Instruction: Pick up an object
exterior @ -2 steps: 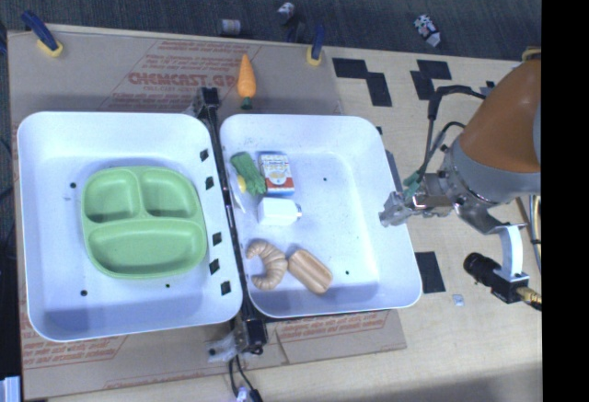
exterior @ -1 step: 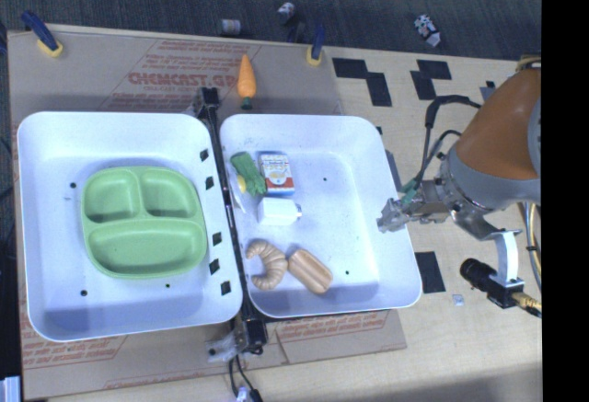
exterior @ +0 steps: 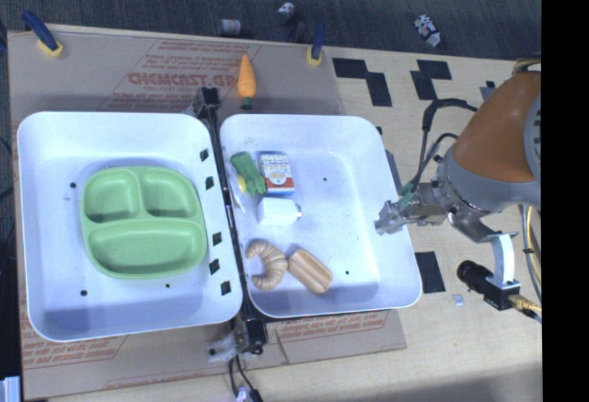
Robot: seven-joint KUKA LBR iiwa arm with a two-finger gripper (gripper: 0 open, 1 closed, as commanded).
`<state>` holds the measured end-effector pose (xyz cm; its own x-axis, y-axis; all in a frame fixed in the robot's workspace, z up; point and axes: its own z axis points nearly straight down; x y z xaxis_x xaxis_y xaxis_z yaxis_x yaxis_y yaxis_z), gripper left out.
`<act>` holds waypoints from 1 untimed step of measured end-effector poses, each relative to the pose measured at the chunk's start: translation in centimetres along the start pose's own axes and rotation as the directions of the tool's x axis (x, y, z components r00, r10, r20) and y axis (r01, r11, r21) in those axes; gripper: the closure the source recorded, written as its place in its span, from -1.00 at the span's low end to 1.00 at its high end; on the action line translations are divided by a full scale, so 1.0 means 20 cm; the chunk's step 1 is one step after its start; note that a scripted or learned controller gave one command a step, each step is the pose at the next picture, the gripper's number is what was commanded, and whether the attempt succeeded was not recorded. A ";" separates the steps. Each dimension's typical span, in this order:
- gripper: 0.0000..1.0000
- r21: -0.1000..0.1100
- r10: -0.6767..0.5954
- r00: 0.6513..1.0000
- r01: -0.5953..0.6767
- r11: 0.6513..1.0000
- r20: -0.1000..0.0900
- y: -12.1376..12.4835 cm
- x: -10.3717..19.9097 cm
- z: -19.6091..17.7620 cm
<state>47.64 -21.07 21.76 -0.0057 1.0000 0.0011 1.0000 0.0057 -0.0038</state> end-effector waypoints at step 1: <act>1.00 -0.005 0.000 1.000 0.000 1.000 0.002 0.00 0.00 -0.05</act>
